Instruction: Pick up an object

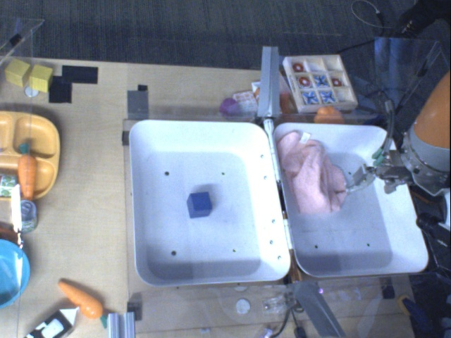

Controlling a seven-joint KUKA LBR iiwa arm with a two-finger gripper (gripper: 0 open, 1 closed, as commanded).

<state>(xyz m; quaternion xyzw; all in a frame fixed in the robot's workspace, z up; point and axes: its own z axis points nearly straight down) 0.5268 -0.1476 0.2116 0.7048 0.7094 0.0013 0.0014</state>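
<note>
A crumpled pink cloth (310, 174) lies in the left half of the right bin (366, 252). A small blue cube (200, 203) sits near the middle of the left bin (162, 259). My gripper (356, 179) reaches in from the right and hangs low over the right bin. Its tip is at the right edge of the pink cloth, touching it or just short of it. The grey wrist and the orange band (433, 122) rise behind it at the right edge.
Behind the bins lie a tic-tac-toe board (320, 83), a purple item (230, 105) and an orange item (327, 115). On the bench to the left are a yellow tray (42, 146) holding a carrot (26, 176), a blue bowl (10, 273) and a second carrot (83, 298).
</note>
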